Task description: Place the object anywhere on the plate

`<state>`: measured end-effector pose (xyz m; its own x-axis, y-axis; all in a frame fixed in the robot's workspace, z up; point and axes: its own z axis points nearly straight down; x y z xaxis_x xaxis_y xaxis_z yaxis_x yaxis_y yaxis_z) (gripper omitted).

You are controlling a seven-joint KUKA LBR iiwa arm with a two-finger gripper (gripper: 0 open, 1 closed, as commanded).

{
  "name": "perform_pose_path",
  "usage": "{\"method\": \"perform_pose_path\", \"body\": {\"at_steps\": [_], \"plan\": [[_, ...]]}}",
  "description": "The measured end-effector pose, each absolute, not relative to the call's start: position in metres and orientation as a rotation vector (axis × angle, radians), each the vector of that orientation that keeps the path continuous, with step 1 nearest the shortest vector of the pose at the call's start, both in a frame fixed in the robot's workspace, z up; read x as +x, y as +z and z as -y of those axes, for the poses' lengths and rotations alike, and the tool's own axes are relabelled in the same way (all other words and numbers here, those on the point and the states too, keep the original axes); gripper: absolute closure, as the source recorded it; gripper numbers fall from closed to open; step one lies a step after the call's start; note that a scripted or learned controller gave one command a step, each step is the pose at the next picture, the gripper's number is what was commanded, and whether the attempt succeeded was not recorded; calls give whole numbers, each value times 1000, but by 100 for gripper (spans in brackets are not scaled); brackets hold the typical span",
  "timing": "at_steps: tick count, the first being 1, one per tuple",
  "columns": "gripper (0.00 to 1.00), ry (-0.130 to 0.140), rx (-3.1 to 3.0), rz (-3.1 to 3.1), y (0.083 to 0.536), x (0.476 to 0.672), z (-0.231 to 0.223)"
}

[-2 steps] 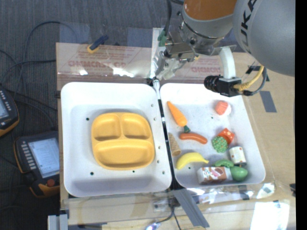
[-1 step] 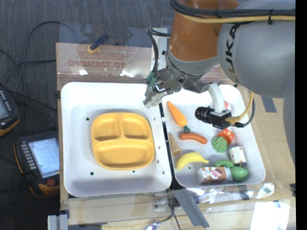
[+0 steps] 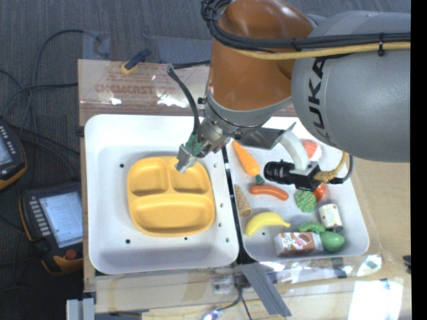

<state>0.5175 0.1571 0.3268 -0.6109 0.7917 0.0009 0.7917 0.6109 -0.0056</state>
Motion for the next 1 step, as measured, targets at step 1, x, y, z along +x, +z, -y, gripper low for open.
{"method": "perform_pose_path", "body": {"at_steps": [1], "plan": [[100, 9, -1479, 2767, 266, 497, -209]]}}
